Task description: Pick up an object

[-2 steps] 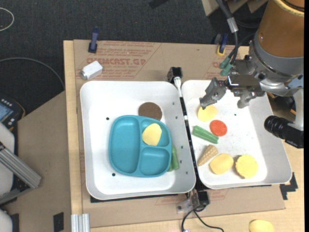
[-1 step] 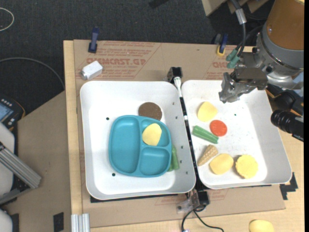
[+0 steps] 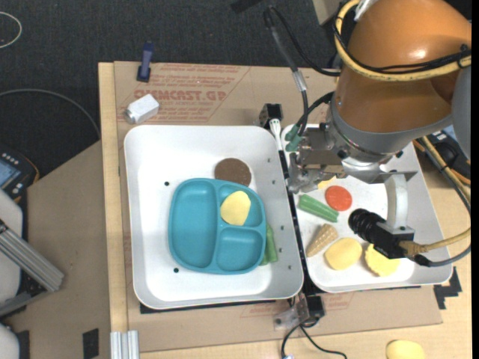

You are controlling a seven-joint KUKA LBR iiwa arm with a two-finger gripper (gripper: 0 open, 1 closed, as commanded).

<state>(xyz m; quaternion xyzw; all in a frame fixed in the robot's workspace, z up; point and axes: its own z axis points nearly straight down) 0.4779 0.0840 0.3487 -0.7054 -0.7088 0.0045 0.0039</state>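
Camera view
Claw (image 3: 314, 172): low over the right bin's (image 3: 434, 200) left edge, under the grey wrist; its state cannot be told.
Green pod (image 3: 317, 207): just below the claw, apart from it.
Red disc (image 3: 338, 197): beside the claw, lower right.
Cone (image 3: 321, 238): further below.
Divided teal plate (image 3: 209, 226): lower left, in the left bin (image 3: 146, 200), bearing a yellow piece (image 3: 236, 208).

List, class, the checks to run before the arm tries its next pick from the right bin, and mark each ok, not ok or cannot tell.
1. Claw over the right bin: ok.
2. Claw fingers open: cannot tell.
3. Claw free of any load: cannot tell.
4. Green bean lies apart from the red disc: ok.
5. Cone clear of the yellow piece: not ok, they touch.
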